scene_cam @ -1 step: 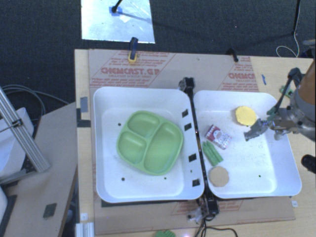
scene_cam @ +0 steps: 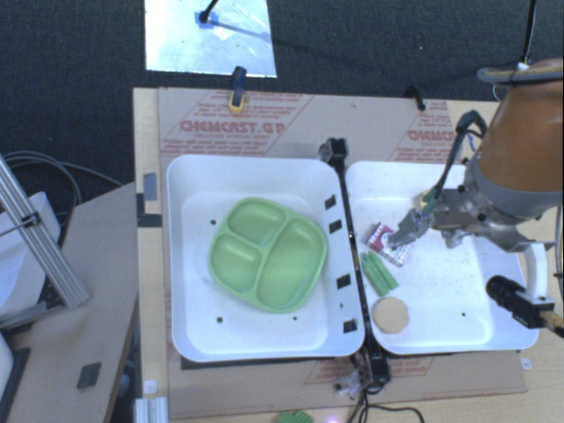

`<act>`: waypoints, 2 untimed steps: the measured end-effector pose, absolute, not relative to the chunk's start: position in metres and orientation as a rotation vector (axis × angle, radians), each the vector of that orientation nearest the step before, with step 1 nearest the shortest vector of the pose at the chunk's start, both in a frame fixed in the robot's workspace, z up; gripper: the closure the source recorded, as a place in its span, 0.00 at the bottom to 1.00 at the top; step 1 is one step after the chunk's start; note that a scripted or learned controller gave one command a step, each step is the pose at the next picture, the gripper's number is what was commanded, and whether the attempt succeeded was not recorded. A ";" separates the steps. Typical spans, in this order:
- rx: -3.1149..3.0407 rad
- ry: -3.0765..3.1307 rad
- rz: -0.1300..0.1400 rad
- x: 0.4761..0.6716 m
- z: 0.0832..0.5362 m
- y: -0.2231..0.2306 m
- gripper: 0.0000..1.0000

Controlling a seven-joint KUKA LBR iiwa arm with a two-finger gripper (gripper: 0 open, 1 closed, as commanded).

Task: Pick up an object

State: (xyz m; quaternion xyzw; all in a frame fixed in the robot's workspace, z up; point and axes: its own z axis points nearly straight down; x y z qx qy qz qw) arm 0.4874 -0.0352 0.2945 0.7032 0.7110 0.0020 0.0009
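Red-and-white packet lies in the right bin, just above the green strip; my gripper sits right beside it, whether spread or pinching I cannot tell.

1. One fixed camera, mounted above the bench, looking down at a slant.
2. Far edge of the bench sits toward the top of frame, near edge at the bottom.
3. Stand-off is moderate: both white bins fit whole, left bin and right bin side by side (dark floor visible beyond).
4. Arm enters from the frame's right.
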 end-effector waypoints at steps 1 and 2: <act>2.206 2.234 0.009 0.487 0.328 0.056 0.00; 2.212 2.237 -0.003 0.486 0.262 0.143 0.00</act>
